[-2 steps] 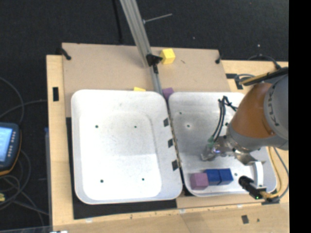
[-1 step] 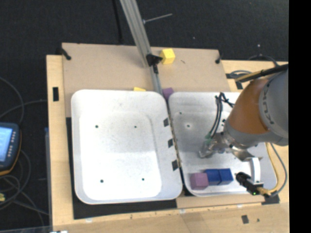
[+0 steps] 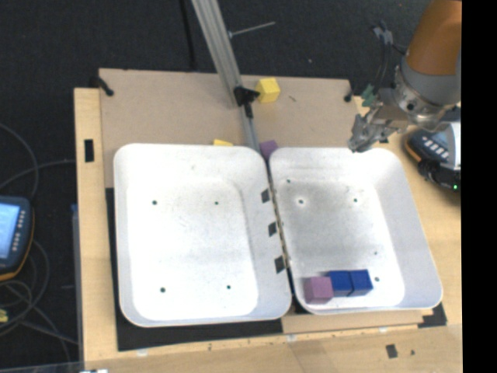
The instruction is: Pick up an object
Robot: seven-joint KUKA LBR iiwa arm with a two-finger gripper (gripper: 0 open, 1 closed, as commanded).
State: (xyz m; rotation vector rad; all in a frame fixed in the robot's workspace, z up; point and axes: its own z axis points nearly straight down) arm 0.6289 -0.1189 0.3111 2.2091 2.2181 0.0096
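Observation:
In the right bin (image 3: 404,208), near its front edge, lie a purple block (image 3: 318,288) and a blue block (image 3: 349,281), touching side by side. My gripper (image 3: 363,138) hangs over the far right corner of that bin, well away from both blocks. Nothing shows between its fingers. The arm's orange band (image 3: 436,29) rises at the upper right.
The left bin (image 3: 124,208) lies beside the right one. Behind the bins a yellow block (image 3: 269,89) sits on the board, a small purple piece (image 3: 268,148) and a yellow piece (image 3: 223,142) lie at the bins' back rims. A metal pole (image 3: 219,41) slants across the back.

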